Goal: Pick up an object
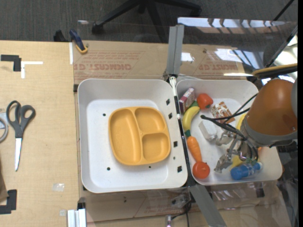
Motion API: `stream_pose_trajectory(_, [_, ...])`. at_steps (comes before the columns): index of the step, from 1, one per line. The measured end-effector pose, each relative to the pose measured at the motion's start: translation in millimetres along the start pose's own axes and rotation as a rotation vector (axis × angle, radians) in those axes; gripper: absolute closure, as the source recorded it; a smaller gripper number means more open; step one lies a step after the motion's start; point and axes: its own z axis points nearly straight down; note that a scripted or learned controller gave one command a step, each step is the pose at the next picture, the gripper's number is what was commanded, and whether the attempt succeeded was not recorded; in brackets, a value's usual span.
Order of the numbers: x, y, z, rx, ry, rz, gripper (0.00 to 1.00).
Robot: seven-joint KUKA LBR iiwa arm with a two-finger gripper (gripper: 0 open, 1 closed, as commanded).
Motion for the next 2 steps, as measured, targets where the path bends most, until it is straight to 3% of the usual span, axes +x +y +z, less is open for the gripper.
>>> stream_pose_trajectory(1, [-65, 43, -1, 0.000, -0.001, 0.112, 0.00])
stream_pose_trajectory(2, [-156, 44, -2, 0.000, -0.003, 0.176, 0.00])
